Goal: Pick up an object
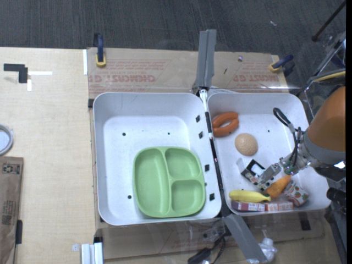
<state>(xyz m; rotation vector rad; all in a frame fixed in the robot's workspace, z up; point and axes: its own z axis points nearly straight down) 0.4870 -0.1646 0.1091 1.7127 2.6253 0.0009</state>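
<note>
Nothing looks lifted yet: your two-finger gripper [273,173] sits low in the right white bin [258,101], beside the small orange carrot-shaped toy [278,185], which lies on the floor, and you cannot tell its grip state.

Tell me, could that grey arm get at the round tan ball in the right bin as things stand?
Probably yes. The tan ball lies alone on open floor of the right bin, nothing on top, and the gripper is low in that bin, just beside it.
</note>
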